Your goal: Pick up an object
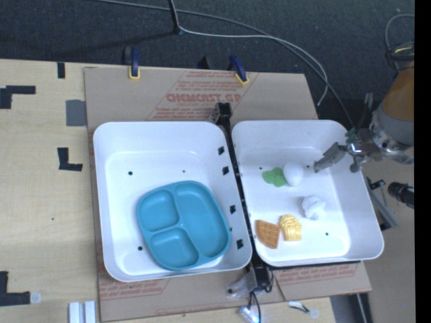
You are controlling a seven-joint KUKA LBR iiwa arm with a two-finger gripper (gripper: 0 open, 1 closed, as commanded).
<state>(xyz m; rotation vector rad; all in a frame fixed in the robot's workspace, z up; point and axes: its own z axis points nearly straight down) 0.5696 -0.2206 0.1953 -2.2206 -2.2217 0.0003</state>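
Where clamps grip, cardboard sheet [195,93] reads CHEMCAST

dark carpet [283,5], wooden bench [40,200], cardboard sheet [195,96]

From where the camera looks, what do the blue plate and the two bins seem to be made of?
The blue plate looks like moulded plastic: one even colour, soft rounded dividers, a dull sheen. The left bin and the right bin look like thin white plastic too, smooth with rounded corners and rolled rims, though enamelled metal can't be ruled out by sight alone.

grey arm [394,130], orange band, metal gripper [328,159].
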